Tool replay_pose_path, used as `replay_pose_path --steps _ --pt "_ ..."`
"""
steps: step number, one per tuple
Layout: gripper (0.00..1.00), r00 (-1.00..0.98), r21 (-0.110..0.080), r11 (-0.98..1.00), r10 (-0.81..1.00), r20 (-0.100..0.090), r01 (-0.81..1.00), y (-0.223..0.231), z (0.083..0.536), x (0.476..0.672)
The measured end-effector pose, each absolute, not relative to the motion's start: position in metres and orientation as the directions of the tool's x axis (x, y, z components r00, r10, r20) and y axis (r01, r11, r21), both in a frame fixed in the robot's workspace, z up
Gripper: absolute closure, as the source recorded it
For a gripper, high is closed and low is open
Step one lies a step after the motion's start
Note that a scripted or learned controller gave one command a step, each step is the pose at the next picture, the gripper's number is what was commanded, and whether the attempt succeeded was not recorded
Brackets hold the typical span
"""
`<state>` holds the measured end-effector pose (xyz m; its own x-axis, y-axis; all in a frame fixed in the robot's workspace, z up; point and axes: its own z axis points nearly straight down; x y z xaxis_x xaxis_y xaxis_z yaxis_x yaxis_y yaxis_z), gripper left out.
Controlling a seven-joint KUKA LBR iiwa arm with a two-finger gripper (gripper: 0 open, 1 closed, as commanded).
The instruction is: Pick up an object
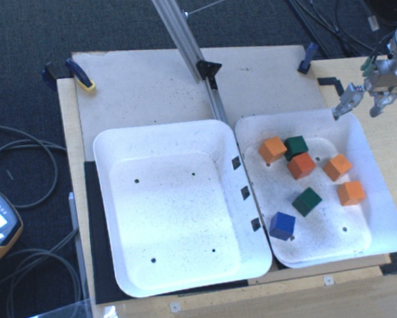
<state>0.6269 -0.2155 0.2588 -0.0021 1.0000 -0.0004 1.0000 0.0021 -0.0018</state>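
Blocks lie scattered in the right bin [378, 192], seven of them, all small cubes. An orange block [273, 149] sits near the bin's upper left, with a dark green block [296, 145] just beside it on the right and a red block [301, 166] touching that green one from below. Further right are two more orange blocks, one [337, 167] above the other [351, 192], close together. A second green block [307, 201] rests tilted near the bin's middle, and a blue block [282, 225] lies lower left, close to the bin's inner wall. The gripper [363, 102] hovers over the bin's upper right corner, apart from every block, its two fingers spread with nothing between them. The left bin [118, 198] stands alongside, the two bins touching along their inner walls. A slanted metal rail [182, 36] runs down to the gap between them, and blue clamps [80, 74] hold the bench board at its far corners.
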Motion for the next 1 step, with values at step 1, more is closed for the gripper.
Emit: replay_pose_path --steps 1 --pt "0.00 0.000 0.010 0.000 1.000 -0.004 1.000 -0.1928 0.1178 0.6597"
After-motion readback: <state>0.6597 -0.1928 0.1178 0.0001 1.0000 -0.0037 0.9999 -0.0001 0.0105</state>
